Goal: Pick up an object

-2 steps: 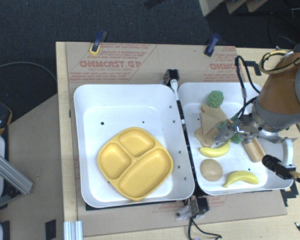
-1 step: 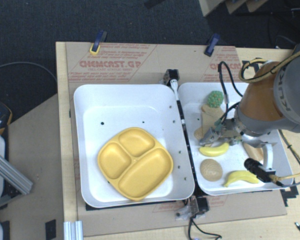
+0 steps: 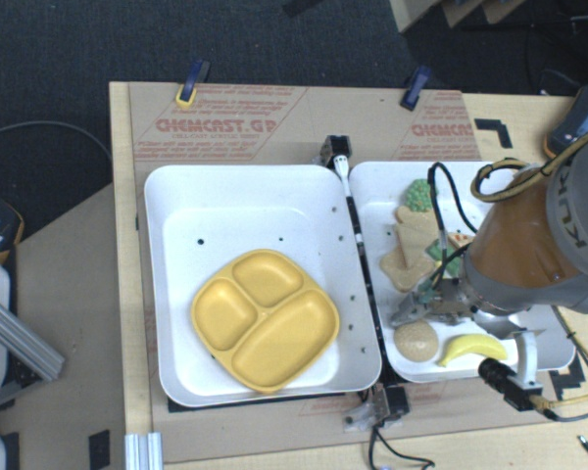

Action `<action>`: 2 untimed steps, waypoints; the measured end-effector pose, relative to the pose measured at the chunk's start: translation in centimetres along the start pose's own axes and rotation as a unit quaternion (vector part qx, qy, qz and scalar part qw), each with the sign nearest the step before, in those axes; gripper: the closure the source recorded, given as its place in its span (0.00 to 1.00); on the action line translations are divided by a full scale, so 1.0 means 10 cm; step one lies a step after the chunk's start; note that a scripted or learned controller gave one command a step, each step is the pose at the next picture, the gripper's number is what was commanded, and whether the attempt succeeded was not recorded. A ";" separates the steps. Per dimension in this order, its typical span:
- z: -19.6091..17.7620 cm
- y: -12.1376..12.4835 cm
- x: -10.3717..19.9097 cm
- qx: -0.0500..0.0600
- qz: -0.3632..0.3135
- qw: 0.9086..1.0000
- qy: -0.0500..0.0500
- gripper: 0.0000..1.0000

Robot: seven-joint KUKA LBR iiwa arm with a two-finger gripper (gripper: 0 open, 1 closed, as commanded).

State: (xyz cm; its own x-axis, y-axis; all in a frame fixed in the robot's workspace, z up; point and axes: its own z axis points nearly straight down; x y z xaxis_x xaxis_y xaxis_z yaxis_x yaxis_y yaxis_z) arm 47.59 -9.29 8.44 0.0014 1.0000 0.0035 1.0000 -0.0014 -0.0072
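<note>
Nearest the camera, along the table's [image 3: 274, 125] front edge, a yellow banana [image 3: 470, 349] and a round tan ball-like object [image 3: 416, 342] were seen lying side by side in the right bin [image 3: 377, 186]. Behind them in that bin, one tan flat-shaped toy [image 3: 410, 248] and one green object [image 3: 417, 197] were found, four things in all, crowded toward the bin's left half. The gripper [image 3: 421, 306] was lowered just above the round object, beside the tan toy; whether its fingers were spread or closed, or had hold of anything, could not be told. The arm [image 3: 524, 248] covered the bin's right half. In the left bin [image 3: 167, 199], one yellow three-compartment plate [image 3: 265, 318] was set toward the front, with open white floor left behind it.
</note>
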 end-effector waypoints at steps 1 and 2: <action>-0.01 0.25 -0.70 -0.004 0.001 1.000 -0.003 0.00; -0.01 0.69 -0.03 -0.006 -0.004 1.000 -0.002 0.00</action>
State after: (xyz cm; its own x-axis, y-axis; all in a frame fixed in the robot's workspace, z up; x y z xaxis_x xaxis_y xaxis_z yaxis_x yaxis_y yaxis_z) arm 54.51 -9.57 8.46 -0.0061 1.0000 -0.0001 1.0000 0.0061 0.0040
